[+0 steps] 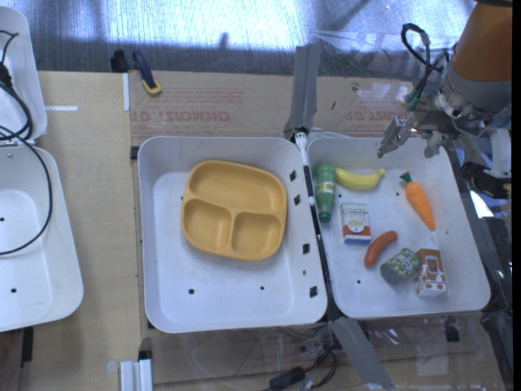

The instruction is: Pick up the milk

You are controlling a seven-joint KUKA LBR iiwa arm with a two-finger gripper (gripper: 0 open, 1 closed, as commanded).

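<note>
The milk [356, 222] is a small white carton with a red-orange lower part, lying flat in the middle of the right bin [466, 218]. My gripper [409, 143] hangs over that bin's far edge, up and to the right of the milk and well apart from it. Its two fingers are spread open with nothing between them. Orange wrist band and grey arm come in from the top right corner.
Around the milk lie a green bottle [325, 191], a banana [359, 177], a carrot [420, 204], a sausage [380, 248], a can [400, 266] and an orange-brown carton [431, 272]. The left bin [163, 283] holds a yellow divided plate [234, 210].
</note>
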